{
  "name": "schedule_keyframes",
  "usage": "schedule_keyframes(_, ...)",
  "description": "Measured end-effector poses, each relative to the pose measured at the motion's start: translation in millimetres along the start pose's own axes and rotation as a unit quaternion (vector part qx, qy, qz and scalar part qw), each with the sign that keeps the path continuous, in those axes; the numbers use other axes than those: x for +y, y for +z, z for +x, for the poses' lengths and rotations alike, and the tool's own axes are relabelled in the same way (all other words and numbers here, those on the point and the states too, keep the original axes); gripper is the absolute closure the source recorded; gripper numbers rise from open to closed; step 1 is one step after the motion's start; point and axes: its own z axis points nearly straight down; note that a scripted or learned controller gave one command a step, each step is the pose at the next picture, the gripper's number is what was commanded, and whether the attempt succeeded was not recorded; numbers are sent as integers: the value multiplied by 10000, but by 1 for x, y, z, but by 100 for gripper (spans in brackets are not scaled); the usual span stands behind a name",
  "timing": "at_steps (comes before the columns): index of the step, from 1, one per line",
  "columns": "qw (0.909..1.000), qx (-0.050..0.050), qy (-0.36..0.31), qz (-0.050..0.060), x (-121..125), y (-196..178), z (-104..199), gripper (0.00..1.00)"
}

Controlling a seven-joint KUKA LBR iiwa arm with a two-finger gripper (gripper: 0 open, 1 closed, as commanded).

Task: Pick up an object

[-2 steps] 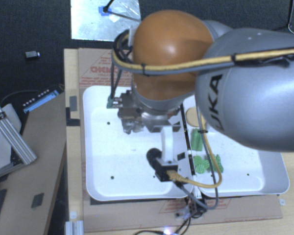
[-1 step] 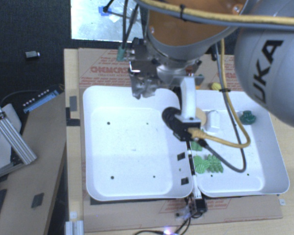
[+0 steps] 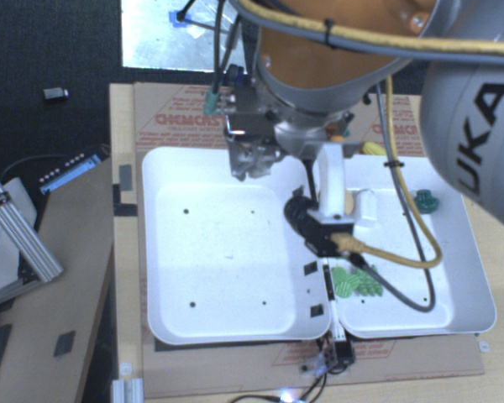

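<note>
**A:** What is there to pick, and where does it lie?

**B:** The clearest candidate is the green ridged piece (image 3: 353, 282); it rests on the floor of the right bin (image 3: 462, 292), in the front corner next to where the two bins meet; its long axis seems to run across the view, along the front wall. A teal piece (image 3: 426, 200) sits by that bin's far right rim; a yellow piece (image 3: 372, 149) shows at its back edge, partly hidden by the arm.

**A:** And the claw?

**B:** The claw (image 3: 250, 164) hangs over the back right part of the left bin (image 3: 227, 259); I see nothing beneath it but bare white floor; whether it is spread or pressed together I cannot tell, and nothing visible is pinched in it.

**A:** So which way must it go?

**B:** Rightward across the divide in every case; for the green piece, also well toward the front. By my reading the yellow piece is nearer, but the green one lies more in the open.
</note>
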Motion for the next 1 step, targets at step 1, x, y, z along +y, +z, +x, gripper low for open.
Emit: schedule_keyframes(1,10000,-1,0,-2,1,-16,0,100)
